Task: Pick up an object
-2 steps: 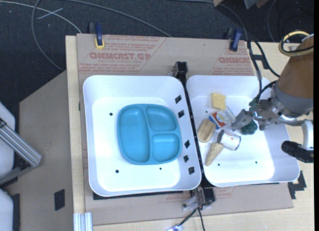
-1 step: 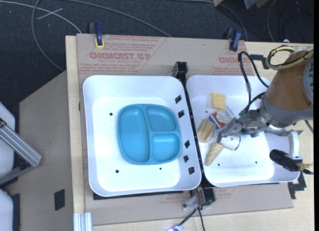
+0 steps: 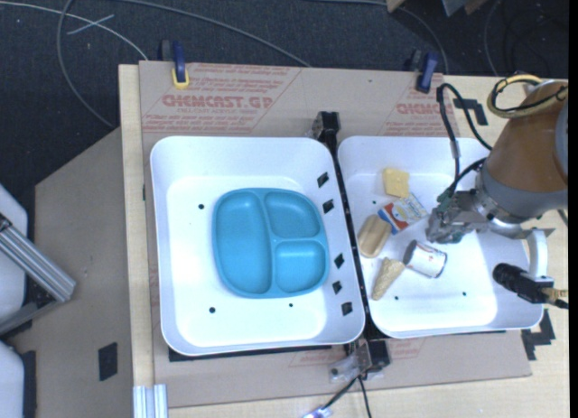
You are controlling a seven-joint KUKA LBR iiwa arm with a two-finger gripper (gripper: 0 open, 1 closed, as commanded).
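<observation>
Tan cone-like piece (image 3: 388, 277), right bin (image 3: 470, 312) at 7 o'clock; small cylinder (image 3: 424, 260) centre; gripper (image 3: 449, 225) just above it at 1 o'clock, jaw state cannot be told. Best approach: descend squarely over cylinder. Yellow block (image 3: 396, 181) at 11.

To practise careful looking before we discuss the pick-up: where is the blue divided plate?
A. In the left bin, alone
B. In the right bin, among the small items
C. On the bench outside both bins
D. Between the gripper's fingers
A: the blue divided plate lies flat in the middle of the left bin, while the gripper and the small items are over in the right bin.
</observation>
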